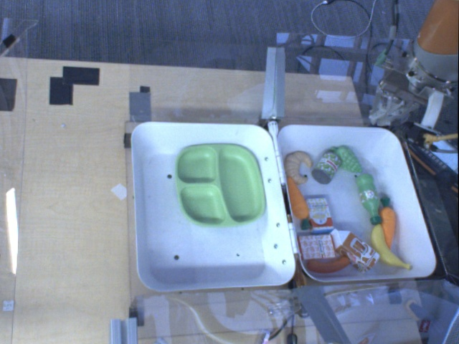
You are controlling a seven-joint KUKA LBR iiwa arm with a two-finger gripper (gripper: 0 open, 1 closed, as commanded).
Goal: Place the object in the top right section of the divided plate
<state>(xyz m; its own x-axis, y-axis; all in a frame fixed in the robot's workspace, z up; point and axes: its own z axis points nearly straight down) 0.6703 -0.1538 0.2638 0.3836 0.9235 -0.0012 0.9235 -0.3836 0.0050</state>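
Arm (pixel 439 27) parked high at the right, above the far corner of the right bin (pixel 412 170); gripper (pixel 401 99) sits over the desk's clutter there, and whether it is released or clenched I cannot tell; green plate (pixel 219 183) lies in the left bin (pixel 154 213), three sections bare; right bin holds the can (pixel 328 166), carrot (pixel 388 226), banana (pixel 387 253), small boxes (pixel 318 229) and more.

Robotics lab: plywood bench (pixel 64 192) with black marker patches (pixel 72 83), metal brackets, loose cables (pixel 344 13) at 1 o'clock.
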